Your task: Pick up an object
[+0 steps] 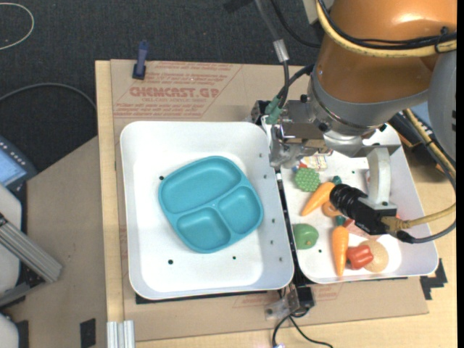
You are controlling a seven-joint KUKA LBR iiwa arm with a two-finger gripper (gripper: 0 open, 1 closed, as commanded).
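Note:
My gripper (291,153) hangs low over the far left corner of the right bin (420,256), under the big grey and orange wrist. Just in front of it lies a green dotted toy food (307,179). An orange carrot (317,197) lies slanted beside that piece. A second carrot (339,249) lies upright in the picture nearer the front, with a green round piece (305,235) to its left and a red piece (359,254) to its right. I see nothing between the fingers.
The left bin (141,194) holds a turquoise divided plate (210,203). A pale round piece (378,257) lies by the red one. The ridge between the two bins runs close to the gripper's left. Cables trail behind the bench.

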